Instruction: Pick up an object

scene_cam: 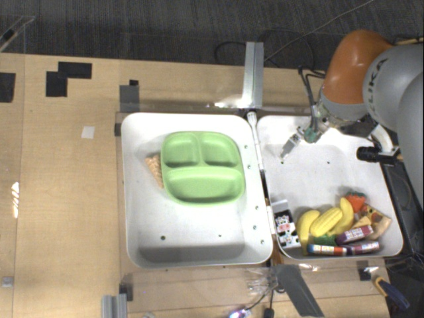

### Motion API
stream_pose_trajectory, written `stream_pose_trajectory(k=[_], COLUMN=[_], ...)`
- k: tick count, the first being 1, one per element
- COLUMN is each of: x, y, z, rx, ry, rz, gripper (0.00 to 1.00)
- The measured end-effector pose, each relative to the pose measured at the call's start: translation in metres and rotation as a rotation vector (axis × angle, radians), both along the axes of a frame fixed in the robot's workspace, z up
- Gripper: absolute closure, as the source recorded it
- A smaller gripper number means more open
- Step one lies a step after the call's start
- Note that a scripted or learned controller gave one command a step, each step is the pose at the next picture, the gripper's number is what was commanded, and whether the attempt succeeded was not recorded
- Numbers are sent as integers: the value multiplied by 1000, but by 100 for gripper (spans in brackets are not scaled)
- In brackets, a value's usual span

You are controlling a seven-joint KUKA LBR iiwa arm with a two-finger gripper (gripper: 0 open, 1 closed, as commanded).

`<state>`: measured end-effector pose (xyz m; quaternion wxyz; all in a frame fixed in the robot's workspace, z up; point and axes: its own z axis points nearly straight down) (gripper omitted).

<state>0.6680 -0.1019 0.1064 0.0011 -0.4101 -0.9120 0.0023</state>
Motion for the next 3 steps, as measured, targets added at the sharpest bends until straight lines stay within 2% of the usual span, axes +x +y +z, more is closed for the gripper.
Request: stream_pose_trajectory(k=[1, 2, 3], x=[-53, -120, -63], y=[32, -2, 11], z=[81, 48, 44], rx=[4, 3, 4], ry=[-12, -9, -11], rz=[-457, -373, -299], gripper=[0, 0, 0])
